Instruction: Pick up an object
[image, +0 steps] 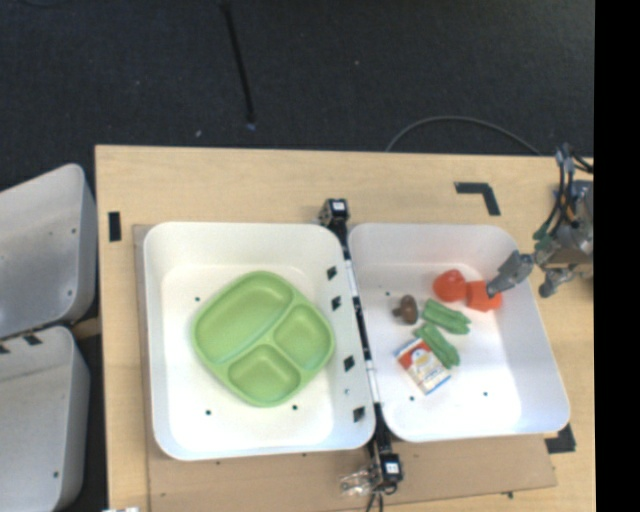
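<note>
The objects we could pick lie in the right bin (520, 395): a red piece (450, 285) toward the far side, a smaller orange-red piece (484, 297) touching it on the right, a small brown lump (406, 309) to their left, two green pods (443, 331) just near of the red piece, and a small printed carton (424, 365) nearest to us, touching the green pods.

We see the gripper (540, 267) at the right edge of the scene, over the right rim of that bin. One grey finger (510, 272) slants down and left, and its tip meets the right side of the orange-red piece. A second finger (552, 280) shows farther right, well apart from the first, so we read the gripper as spread wide. Nothing sits between the two fingers; the orange-red piece lies outside them, against the tip of the left one only.

In the left bin (165, 330) we see a green divided plate (263, 337) with three compartments, lying flat near the middle. Both bins rest side by side on the wooden bench (250, 180), joined along a black-clipped seam.
</note>
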